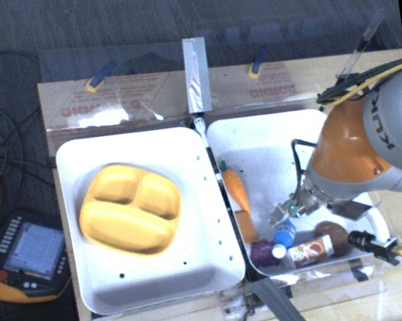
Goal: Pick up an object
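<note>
- Dark grey carpet all around, with a pale wooden desk (pixel 286 80) in the middle carrying two shallow white bins side by side.
- Using the right bin (pixel 257 134) as the landmark: the left bin (pixel 73 156) sits touching its left wall, and it's got one big yellow loaf-shaped lump (pixel 128 208) lying in it.
- Along the right bin's left wall there's a carrot (pixel 236 192), green end pointing to the far side.
- In the bin's near corner: a dark purple thing (pixel 260 252), a small bottle with a blue cap (pixel 281 240) leaning on it, and a brown bottle (pixel 315 248) lying on its side just right of those.
- The arm (pixel 353 152) hangs over the right half of that bin, orange band facing up.
- The hand (pixel 292 208) is down just above the blue-capped bottle. Honestly can't tell if it's apart or together, too cluttered there.
- Left of the desk, a couple of screen pendants (pixel 24 257) and black cables lie on the carpet.
</note>
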Robot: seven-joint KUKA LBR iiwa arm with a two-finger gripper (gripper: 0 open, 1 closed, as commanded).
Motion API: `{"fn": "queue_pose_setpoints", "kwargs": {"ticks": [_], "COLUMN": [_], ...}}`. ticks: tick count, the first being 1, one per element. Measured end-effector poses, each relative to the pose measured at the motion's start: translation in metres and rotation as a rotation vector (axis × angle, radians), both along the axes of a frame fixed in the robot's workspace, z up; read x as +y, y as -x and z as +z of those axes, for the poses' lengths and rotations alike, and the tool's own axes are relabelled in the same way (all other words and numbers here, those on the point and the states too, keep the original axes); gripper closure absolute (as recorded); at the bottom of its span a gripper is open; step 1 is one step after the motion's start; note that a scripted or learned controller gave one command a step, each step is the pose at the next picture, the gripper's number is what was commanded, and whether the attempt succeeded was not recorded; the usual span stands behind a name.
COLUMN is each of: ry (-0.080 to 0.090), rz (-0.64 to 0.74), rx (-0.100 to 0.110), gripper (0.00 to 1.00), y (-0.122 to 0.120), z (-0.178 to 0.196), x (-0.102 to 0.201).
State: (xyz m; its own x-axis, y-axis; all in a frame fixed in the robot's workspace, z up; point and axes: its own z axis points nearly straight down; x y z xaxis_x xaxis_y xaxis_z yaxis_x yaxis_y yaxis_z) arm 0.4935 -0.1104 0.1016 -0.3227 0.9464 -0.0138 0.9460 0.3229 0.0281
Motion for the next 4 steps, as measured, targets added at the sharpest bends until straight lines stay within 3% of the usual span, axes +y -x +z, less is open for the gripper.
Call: {"fn": "queue_pose_setpoints", "kwargs": {"ticks": [1,2,3,4], "ry": [-0.003,-0.003,-0.005,-0.003], "rz": [0.002,0.002,-0.094,-0.043], "rx": [0.001,0.002,0.034,0.024], "gripper": [1.0,0.0,0.0,0.0], "y": [0.0,0.0,0.01,0.007], "z": [0.008,0.008,0.081,-0.01], "x": [0.002,0.002,0.041,-0.002]}}
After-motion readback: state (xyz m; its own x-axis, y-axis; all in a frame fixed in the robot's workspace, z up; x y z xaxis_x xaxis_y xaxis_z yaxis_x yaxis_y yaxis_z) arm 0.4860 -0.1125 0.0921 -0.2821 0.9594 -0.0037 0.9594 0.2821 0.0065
